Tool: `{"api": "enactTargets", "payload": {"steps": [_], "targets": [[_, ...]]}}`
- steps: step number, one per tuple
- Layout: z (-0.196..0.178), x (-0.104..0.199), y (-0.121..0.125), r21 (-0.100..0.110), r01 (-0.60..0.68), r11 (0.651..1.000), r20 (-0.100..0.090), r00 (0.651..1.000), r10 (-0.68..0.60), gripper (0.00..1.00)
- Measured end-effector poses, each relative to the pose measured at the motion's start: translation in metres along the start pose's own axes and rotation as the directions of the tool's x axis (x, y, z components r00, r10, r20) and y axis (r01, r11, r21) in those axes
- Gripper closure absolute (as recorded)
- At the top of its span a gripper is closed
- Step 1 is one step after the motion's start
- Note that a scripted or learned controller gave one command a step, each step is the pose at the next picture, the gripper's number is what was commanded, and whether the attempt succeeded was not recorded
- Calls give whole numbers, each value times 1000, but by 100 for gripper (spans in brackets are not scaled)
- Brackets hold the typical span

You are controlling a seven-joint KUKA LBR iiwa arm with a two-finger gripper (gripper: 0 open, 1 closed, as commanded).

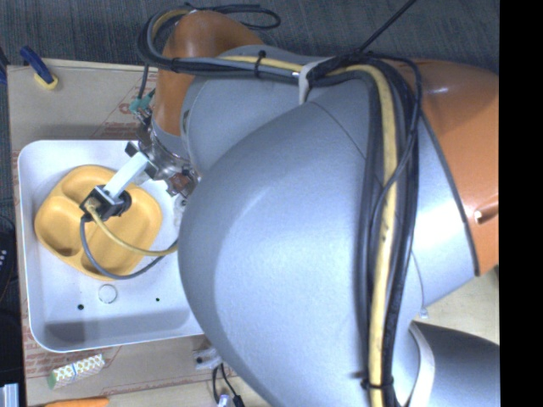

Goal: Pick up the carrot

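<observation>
The claw, its grip impossible to read, hangs beside a yellow pepper-shaped toy in the shallow white bin. Well away from the claw, an orange sliver, perhaps the carrot, lies left-to-right and is mostly cut off.

My arm is plain grey with an orange band. The bin is white, and the lumpy thing in it is mustard yellow.

Big grey arm over the bench, one bin open to you

You see the grey arm covering the middle and right of the bench. Its gripper hangs at the right edge of the white bin. A yellow lumpy object lies near the bin's left wall.
</observation>
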State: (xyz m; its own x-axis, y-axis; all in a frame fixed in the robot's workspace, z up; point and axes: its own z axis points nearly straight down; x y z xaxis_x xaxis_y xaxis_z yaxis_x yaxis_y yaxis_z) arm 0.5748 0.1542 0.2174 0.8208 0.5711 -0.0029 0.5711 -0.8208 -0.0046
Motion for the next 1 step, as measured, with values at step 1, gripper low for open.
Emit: {"api": "enactTargets", "payload": {"steps": [1], "targets": [[127, 47, 15, 0, -58, 998, 1, 998, 58, 0]]}}
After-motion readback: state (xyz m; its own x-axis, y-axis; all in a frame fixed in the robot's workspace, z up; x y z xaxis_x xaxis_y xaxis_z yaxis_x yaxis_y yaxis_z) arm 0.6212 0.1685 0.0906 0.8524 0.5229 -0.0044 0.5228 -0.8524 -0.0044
